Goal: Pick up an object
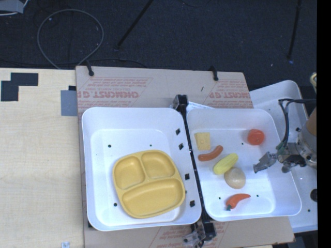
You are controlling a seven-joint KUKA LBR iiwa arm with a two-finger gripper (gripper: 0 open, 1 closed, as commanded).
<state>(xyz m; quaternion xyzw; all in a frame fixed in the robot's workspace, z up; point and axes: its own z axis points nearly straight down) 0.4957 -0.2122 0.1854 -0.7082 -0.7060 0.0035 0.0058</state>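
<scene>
Approach underway: I can't tell the gripper's [265, 161] finger state; the potato [235, 177] sits just beyond them, needing a reach.

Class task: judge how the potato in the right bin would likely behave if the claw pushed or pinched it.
The potato looks rounded and smooth, so it would probably roll when pushed. It touches the corn, which may get nudged too. Its curved sides might slip from a pinch.
</scene>
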